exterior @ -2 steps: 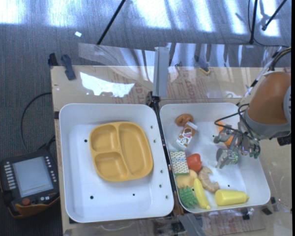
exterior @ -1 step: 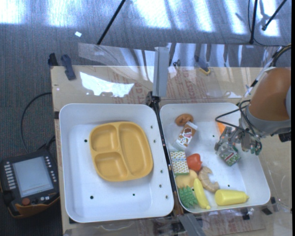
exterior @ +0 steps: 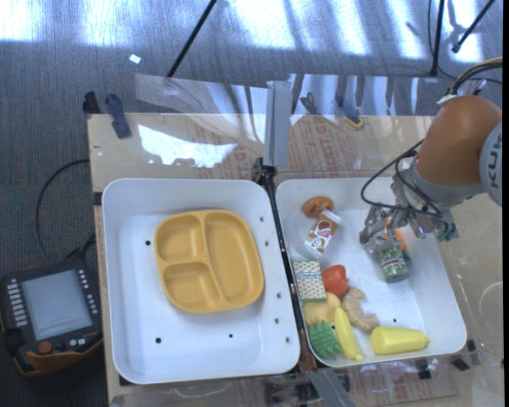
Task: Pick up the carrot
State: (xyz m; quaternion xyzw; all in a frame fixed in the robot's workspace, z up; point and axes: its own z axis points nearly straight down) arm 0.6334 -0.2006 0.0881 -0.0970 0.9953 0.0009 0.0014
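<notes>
Nearest my camera, along the front edge of the right bin (exterior: 454,308), I log a cluster of toy food: a green leafy piece (exterior: 324,339), a yellow banana (exterior: 348,333), a tan knobbly piece (exterior: 360,308) and a yellow squash-like item (exterior: 398,340) lying apart toward the front right corner.

Behind these I count a checked green-and-white packet (exterior: 308,280), a red pepper (exterior: 336,279) touching its right side, a small white carton with a red label (exterior: 320,234) lying tilted, and a brown mushroom-like piece (exterior: 318,204) near the back wall.

Left bin (exterior: 119,253): one yellow three-compartment plate (exterior: 209,259), nothing resting in its compartments that I can make out.

Arm: it enters from the right, its orange band (exterior: 454,142) above the right bin's back right area. The gripper (exterior: 394,231) hangs low over the bin's right half, directly above a clear jar with a green label (exterior: 394,261). Its fingers are lost in cables and clutter, so I cannot tell how far apart they stand, nor whether they touch the jar.

Carrot (exterior: 399,238): I see only a small orange patch just beside the gripper tip, at the jar's upper end; I take this to be it, but it is too hidden to be certain.

Off the bench, a teach pendant (exterior: 51,312) lies on the floor at left.
</notes>
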